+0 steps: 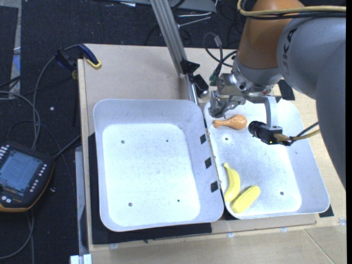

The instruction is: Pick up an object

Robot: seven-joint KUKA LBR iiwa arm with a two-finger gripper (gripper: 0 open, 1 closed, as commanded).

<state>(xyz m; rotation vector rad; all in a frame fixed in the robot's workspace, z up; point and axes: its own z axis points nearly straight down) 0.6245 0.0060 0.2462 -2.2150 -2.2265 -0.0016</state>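
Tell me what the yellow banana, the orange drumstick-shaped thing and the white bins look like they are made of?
The banana looks like moulded plastic, a toy: even yellow with a soft sheen and no blemishes. The orange drumstick-shaped thing seems plastic or rubber too, smooth and evenly coloured. The white bins look like thin formed plastic, or perhaps painted metal: matte, with rounded corners and dark scuff marks.

Matt white plastic bins (110, 114) on a pale wooden bench (132, 70).
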